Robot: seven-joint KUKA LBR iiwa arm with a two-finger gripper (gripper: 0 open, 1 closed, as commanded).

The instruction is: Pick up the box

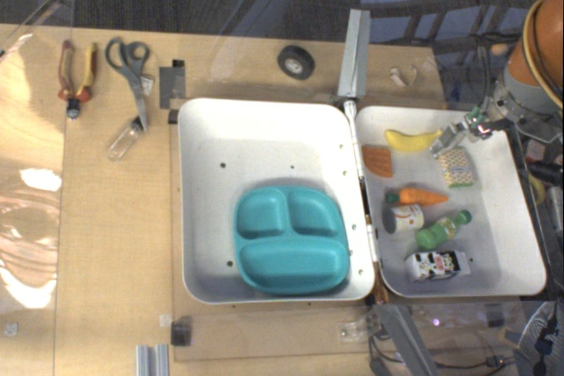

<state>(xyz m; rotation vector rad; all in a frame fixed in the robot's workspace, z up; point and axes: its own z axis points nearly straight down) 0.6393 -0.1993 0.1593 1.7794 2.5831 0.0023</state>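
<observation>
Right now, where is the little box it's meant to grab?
The box lies near the front edge of the right bin, just below the green bottle.

Teal tray [291, 242], yellow banana [411, 139], orange carrot [427, 196] — checkered box [456, 166]

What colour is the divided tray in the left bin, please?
Teal, seen clearly in the camera view: the divided tray.

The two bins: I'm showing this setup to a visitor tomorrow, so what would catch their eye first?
First the teal divided tray, lying alone in the left bin. Next the cluster in the right bin: a banana, a carrot, a green bottle and a small box near the front. The gripper reaches in beside the banana.
</observation>
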